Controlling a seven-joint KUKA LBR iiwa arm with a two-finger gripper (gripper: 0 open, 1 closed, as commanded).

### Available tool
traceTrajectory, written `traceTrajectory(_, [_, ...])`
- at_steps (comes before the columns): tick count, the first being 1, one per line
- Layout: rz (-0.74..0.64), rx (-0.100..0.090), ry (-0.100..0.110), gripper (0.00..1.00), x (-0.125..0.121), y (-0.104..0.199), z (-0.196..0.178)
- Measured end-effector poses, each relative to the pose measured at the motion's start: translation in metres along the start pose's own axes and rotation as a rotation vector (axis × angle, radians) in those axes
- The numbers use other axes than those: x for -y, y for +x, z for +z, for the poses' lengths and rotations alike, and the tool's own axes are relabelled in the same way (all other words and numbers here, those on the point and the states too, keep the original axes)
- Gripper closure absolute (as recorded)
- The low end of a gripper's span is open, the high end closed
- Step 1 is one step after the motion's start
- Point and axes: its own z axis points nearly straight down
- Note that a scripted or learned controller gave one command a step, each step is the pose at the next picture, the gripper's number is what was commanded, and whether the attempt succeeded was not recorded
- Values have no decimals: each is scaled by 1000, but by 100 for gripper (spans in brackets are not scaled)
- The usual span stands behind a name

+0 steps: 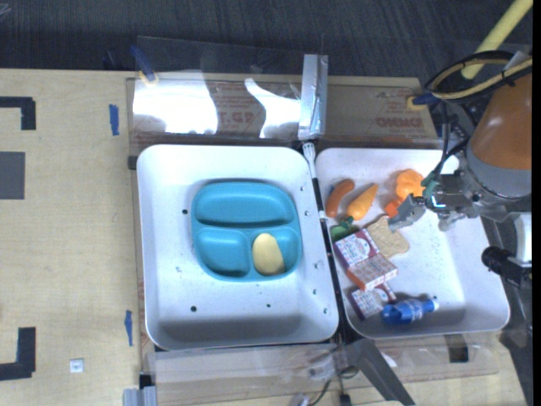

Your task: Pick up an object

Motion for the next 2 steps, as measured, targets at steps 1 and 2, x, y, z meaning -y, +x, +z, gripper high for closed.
traceTrajectory(1, [48, 2, -7, 0, -47, 12, 111])
traceTrajectory(2, [73, 2, -8, 0, -107, 12, 136])
